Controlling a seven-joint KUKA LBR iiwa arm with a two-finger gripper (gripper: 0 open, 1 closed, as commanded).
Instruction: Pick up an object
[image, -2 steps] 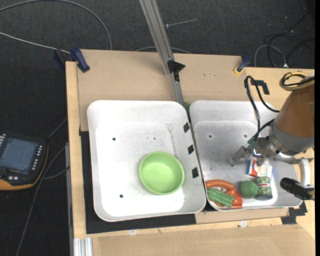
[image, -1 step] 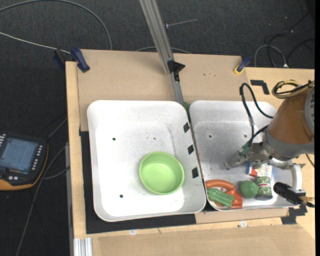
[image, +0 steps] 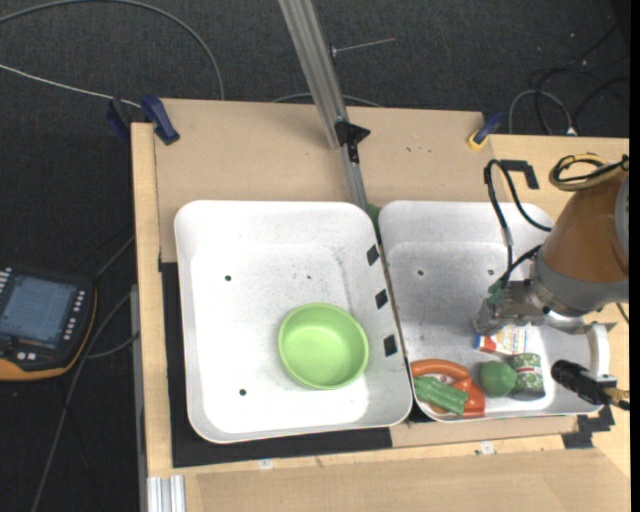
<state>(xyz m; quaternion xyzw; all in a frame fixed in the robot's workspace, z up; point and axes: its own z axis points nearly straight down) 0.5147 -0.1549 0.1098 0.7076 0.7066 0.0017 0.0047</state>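
Observation:
My gripper hangs low in the right bin, near its right side, just above a small red, white and blue packet. Nothing shows between its fingers. Close to the bin's front edge lie a green ball, a small can with a green label, and an orange and green toy. A light green bowl sits in the left bin, toward its front right.
The arm's grey and orange wrist reaches in over the right bin's right rim. A metal pole slants up from the divide between the bins. Black cables loop by the arm. A handheld pendant lies far left.

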